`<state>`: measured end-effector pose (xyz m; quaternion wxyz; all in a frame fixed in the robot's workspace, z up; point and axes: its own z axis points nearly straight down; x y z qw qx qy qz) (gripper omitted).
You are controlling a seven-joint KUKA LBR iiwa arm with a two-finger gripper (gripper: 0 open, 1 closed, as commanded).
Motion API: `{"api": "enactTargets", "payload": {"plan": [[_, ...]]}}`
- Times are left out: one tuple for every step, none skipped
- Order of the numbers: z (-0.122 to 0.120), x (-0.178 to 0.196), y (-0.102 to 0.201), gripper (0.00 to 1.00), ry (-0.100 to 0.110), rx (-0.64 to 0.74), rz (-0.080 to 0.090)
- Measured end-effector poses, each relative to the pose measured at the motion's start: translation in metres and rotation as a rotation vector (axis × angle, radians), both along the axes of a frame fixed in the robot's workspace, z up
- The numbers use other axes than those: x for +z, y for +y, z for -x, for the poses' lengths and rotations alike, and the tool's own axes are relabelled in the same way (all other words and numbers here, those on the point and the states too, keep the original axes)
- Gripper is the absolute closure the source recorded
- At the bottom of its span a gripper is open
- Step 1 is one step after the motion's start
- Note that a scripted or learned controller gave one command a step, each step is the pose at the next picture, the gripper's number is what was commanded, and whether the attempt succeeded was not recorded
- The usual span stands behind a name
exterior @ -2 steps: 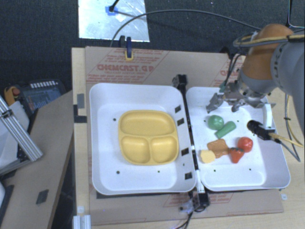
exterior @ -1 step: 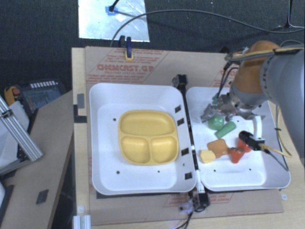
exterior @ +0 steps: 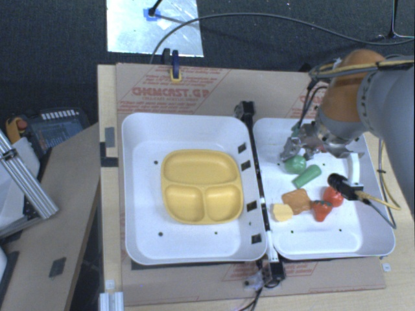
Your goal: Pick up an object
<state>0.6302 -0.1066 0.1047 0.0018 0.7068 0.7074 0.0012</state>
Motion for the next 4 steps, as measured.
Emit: {"api": "enactTargets", "payload": {"plan": [[-0.003,0.063,0.006,1.00,-0.002,0.003,0.000],[-0.004,0.113,0.006,1.00,-0.001,0.003,0.000],[-0.012,0.125,0.063,1.00,0.001,0.009,-0.002],[-0.006,0.122,0.125,1.00,0.003,0.009,-0.003]]}}
